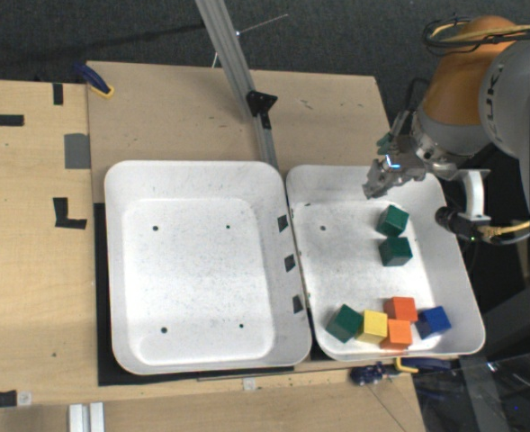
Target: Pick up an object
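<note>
The right bin (336, 241) holds two dark green cubes, one (392, 220) at the upper right and another (395, 252) just below it. Along the bin's front edge sit a green cube (344, 322), a yellow cube (373, 324), two orange cubes (399, 310) (398, 333) and a blue cube (434, 320). My gripper (379, 184) hangs over the far right part of this bin, just above and left of the upper green cube. Nothing shows between its fingers.
The left bin (121, 241) lies beside the right one. A slanted metal pole (233, 52) runs from the top to a black clamp between the bins. A blue and yellow item (95, 79) lies on the bench at far left.
</note>
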You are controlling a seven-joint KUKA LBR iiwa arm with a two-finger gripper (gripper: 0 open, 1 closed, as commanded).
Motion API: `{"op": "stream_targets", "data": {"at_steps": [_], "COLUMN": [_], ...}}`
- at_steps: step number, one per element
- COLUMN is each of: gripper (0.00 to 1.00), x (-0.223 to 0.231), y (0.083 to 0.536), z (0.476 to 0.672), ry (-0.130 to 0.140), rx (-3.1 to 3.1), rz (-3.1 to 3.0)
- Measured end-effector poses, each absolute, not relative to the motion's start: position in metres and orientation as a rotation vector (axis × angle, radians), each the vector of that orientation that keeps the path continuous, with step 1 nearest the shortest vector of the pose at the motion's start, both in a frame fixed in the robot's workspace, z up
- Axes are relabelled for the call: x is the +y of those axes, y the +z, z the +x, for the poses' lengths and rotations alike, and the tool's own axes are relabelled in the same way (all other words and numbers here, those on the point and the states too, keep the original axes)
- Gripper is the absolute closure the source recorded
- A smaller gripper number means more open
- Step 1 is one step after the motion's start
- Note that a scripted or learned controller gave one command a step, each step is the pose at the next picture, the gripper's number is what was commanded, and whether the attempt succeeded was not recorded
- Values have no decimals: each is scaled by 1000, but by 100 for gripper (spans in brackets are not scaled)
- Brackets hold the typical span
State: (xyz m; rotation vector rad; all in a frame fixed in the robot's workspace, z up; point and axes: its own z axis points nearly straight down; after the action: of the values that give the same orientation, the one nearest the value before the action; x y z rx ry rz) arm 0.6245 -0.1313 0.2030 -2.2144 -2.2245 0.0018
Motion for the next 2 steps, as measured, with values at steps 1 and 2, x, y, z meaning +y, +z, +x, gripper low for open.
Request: {"op": "stream_targets", "data": {"at_steps": [1, 2], "gripper": [100, 100], "x": [-75, -28], "y": [216, 211], "z": [605, 594], "ry": [0, 2], "rx": [-2226, -2225], "rz": [-2212, -2213]}}
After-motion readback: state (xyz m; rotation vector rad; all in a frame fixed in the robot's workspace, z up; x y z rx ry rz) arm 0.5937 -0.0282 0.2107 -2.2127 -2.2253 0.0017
